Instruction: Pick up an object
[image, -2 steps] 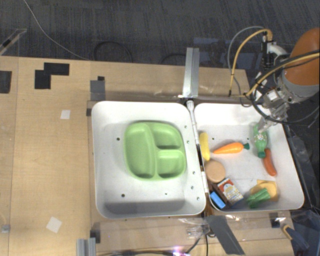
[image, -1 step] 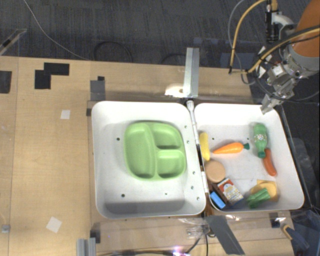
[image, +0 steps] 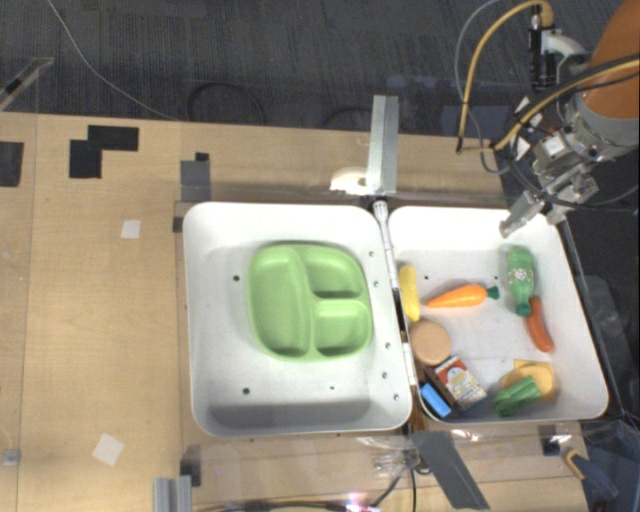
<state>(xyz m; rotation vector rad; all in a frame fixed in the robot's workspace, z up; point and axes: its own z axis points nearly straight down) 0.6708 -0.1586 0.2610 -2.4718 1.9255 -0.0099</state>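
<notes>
A robotics lab is suggested by the plywood counter (image: 90, 330), two white bins (image: 215, 400) bolted side by side, loose cables (image: 480, 50) (yellow and black) and dark carpet (image: 250, 50).

you look down on a pale wood bench (image: 90, 330) with a few black patches (image: 100, 148) near its far left edge. beyond it lies dark grey carpet (image: 250, 50), crossed by a thin pale cable (image: 100, 62). a metal post (image: 383, 145) stands at the bench's far edge. the light is even.
</notes>
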